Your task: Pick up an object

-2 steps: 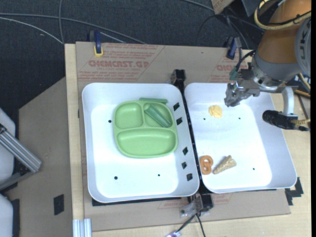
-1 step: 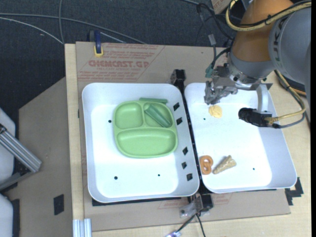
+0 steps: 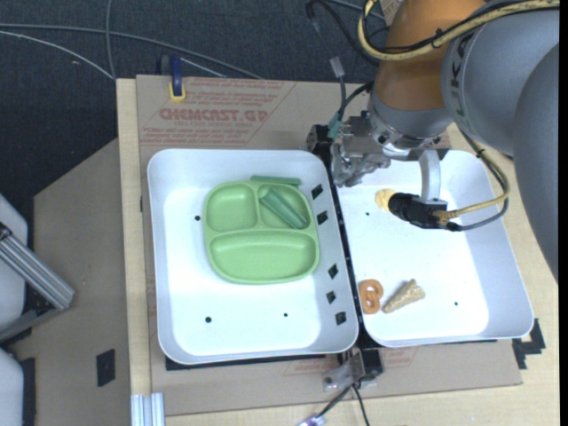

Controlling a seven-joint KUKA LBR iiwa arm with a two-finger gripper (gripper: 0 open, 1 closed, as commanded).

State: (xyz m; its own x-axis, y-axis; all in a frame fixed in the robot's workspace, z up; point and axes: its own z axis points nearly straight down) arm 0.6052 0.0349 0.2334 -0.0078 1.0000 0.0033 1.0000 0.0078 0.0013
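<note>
From my seat, the gripper [image 3: 353,165] hangs over the far left corner of the right bin [image 3: 486,325], close against the wall it shares with the left bin [image 3: 177,269]. Wrist hardware crowds that spot, so I cannot tell whether the gripper is open or closed, and I see nothing held in it.

The middle and right of the right bin's floor lie bare. An orange ring [image 3: 370,295] and a tan wedge [image 3: 401,297] sit near its front rim, just beside each other, perhaps touching. A small yellow piece [image 3: 383,200] near the gripper is partly covered.

In the left bin a green plate [image 3: 257,257] takes the centre, with bare floor towards the front and left. A green piece [image 3: 286,207] lies in its far right compartment.

The arm [image 3: 506,69] hides the right bin's far right corner.
</note>
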